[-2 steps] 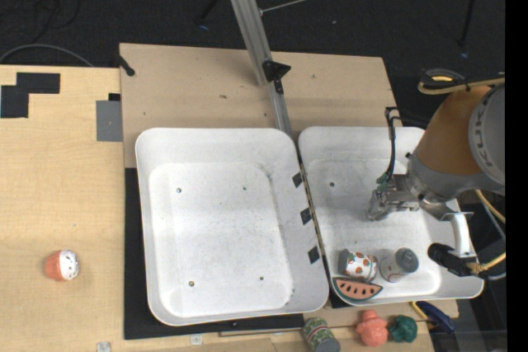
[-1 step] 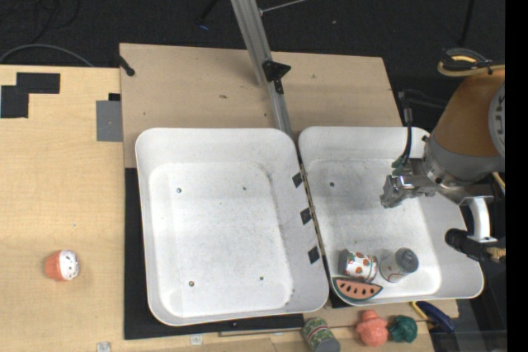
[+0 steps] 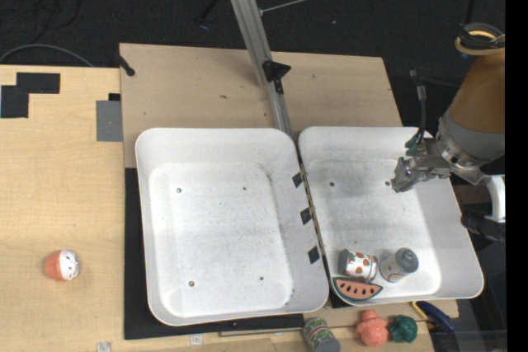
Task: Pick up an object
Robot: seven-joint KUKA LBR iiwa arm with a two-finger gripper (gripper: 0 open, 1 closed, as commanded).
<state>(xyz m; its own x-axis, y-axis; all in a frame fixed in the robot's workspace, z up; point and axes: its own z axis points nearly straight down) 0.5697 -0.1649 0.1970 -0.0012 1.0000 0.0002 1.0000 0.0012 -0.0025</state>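
The gripper (image 3: 403,179) hangs over the right part of the right bin (image 3: 363,161), near its right wall, with nothing visible between its fingers. At that bin's front edge lie a small white cup with red marks (image 3: 359,265), a grey round can (image 3: 402,262) and a watermelon slice toy (image 3: 358,289). These objects sit well in front of the gripper, apart from it.
The left bin (image 3: 214,218) adjoins the right one. A slanted metal rail (image 3: 252,29) runs behind the bins. A red-and-white ball (image 3: 62,265) rests on the bench at far left. A green can (image 3: 318,334), a pink toy (image 3: 371,327) and a green toy (image 3: 403,329) lie outside the right bin's front.
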